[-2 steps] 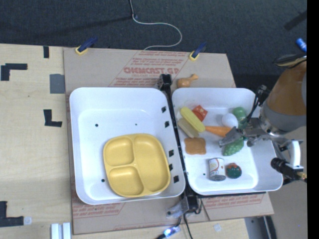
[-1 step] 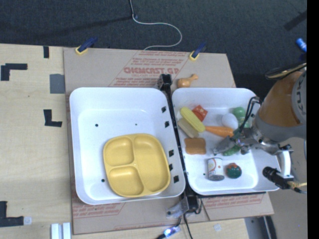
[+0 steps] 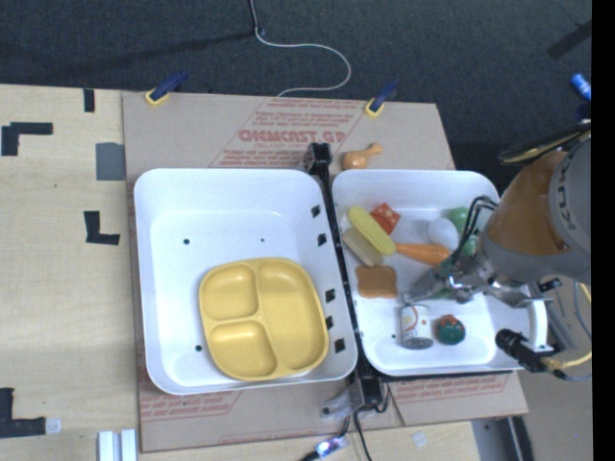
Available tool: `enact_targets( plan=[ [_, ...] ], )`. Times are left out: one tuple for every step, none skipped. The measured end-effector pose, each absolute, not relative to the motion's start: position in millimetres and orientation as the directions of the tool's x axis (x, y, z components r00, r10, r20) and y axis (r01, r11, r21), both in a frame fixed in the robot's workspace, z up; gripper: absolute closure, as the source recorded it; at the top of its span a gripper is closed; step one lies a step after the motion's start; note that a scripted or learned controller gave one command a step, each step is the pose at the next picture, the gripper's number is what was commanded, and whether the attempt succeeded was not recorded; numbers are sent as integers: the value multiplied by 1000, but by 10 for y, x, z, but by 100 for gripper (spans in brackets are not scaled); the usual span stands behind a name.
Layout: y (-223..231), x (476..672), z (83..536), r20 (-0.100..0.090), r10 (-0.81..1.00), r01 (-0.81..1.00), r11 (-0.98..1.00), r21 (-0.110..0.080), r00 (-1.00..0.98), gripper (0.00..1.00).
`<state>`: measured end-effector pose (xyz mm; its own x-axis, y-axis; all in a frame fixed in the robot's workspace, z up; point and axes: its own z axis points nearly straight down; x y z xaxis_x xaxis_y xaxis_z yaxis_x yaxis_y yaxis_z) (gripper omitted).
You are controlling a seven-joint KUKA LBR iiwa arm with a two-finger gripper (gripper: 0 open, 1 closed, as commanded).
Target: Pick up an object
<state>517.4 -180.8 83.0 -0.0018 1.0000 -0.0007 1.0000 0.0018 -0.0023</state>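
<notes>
Jaws [image 3: 430,291] low among right-bin [image 3: 415,360] clutter, grip unclear.

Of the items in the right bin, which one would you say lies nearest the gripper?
The small can, just below-left of the gripper; the carrot and brown toast piece lie farther off.

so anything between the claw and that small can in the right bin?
Nothing visible. The claw hangs just above the small can with bare bin floor between them; the brown bread piece lies off to its left.
</notes>
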Motion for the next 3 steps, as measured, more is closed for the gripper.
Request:
enact_targets(
  plan=[
    [-1810,5180,949,-2,1000,1000,2,0,-2,100],
    [-1700,5182,1446,0,1000,1000,3,2,-3,100],
    [-1625,5117,1955,0,1000,1000,2,3,-2,100]
  ],
)
